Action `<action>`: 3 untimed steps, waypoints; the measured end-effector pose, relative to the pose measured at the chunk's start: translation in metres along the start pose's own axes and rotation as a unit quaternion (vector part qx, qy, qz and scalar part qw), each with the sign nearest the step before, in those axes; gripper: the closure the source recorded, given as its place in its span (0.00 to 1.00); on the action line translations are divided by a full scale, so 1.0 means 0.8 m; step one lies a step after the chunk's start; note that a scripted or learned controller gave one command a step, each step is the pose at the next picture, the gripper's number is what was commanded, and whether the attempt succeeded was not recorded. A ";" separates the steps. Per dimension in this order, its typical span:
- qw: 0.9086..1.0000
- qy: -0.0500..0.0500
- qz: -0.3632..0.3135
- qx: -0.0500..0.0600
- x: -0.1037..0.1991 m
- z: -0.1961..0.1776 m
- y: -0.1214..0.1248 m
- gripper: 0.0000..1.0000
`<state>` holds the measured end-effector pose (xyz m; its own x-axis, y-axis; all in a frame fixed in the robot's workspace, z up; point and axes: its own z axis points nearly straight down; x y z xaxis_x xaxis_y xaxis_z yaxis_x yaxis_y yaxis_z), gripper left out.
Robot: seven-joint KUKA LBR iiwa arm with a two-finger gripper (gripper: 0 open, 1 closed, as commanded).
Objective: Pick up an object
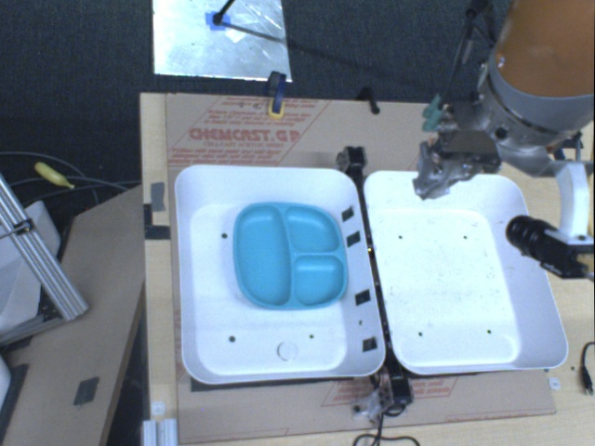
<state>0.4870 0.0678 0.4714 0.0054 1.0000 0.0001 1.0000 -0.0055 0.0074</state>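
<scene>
The fingers (433, 178) of the gripper (428, 188) look drawn together into one grey tip, and no thing sits between them. They point down and toward the view's left, over the far left corner of the right bin (465, 286), close to its rim. I cannot tell whether the tip touches the rim or hangs just above it. The arm (544, 54) comes in from the upper right, with its orange band above the grey wrist.

The blue plate (290, 255) lies flat in the left bin (209, 328), near the middle and a little toward the far side. It is a rounded plate with three compartments: one long one on its left, and two smaller ones on its right, one behind the other. It is well apart from the gripper, with the shared edge of the two bins between them.

A faint pale ring (286, 349) shows on the floor of the left bin, near its front wall; I cannot tell whether it is a loose thing or a mark. Small black clips (354, 240) sit in a row along the edge where the bins meet. The floor of the right bin carries fine dark specks.

Both bins rest on a brown cardboard sheet (251, 130) with red print, laid on the desk (112, 249). Beyond it, a shiny silver sheet (186, 26) lies on dark carpet.
</scene>
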 end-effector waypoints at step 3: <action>1.000 0.001 -0.007 0.004 0.118 -0.004 -0.002 1.00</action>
